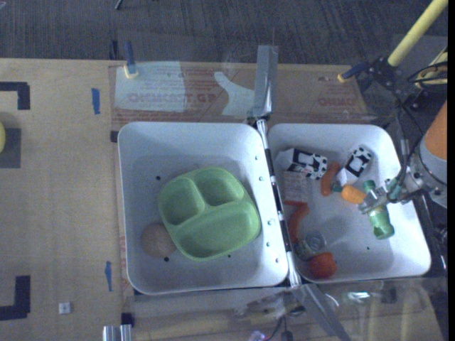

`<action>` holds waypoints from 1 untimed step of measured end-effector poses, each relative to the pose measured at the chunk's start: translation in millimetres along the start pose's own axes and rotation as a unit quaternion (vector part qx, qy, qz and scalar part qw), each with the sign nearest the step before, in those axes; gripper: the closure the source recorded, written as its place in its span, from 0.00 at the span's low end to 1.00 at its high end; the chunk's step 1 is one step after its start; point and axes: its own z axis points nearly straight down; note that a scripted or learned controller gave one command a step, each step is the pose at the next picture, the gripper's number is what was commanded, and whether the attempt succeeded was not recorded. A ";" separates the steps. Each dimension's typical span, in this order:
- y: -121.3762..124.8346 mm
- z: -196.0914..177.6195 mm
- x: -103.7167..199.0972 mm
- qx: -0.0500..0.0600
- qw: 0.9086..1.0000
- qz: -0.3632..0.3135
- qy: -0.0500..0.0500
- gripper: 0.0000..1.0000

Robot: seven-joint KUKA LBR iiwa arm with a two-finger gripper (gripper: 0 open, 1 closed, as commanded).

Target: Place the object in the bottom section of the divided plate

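My tool (377, 203) sits at 3 o'clock in the right bin (409, 258); whether it is spread or closed on anything, I cannot tell. A green bottle (382, 222) lies touching it at 6, an orange piece (351, 194) just beside at 9. I'd judge a grasp must be confirmed first, then carried toward 9 to the plate (207, 212), whose big bottom section (217, 231) faces 6.

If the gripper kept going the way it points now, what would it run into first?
Likely the orange object just beyond the gripper, which points toward the view's left inside the right bin, beside the green bottle. Depth is uncertain, so it might pass above.
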 end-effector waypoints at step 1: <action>11.1 29.2 78.3 0.002 1.000 -0.007 0.001 1.00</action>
